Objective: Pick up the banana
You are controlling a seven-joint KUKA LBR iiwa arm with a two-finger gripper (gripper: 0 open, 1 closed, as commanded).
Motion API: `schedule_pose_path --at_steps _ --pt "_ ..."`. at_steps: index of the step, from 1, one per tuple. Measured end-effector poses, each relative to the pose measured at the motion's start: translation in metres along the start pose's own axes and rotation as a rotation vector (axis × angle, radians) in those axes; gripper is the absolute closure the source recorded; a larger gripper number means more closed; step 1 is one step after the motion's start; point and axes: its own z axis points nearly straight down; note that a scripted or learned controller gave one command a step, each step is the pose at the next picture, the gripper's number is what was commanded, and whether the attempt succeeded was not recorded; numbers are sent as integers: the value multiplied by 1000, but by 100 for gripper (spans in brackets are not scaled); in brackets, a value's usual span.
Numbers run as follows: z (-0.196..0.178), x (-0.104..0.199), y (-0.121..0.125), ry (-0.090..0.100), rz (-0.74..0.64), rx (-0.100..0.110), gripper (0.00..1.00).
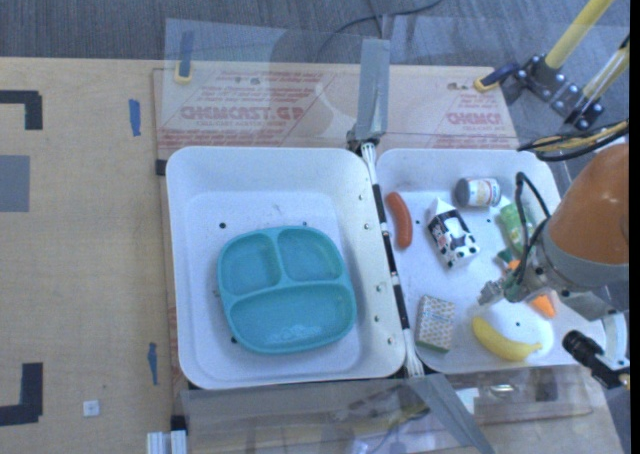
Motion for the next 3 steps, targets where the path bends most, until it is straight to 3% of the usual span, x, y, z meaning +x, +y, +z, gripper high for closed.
schedule_pose_path --at_steps 1,2,3 --pt "0 0 0 0 0 0 0" --pt "12 -45 24 8 -196 6 0" --pt "12 -45 24 8 -196 6 0"
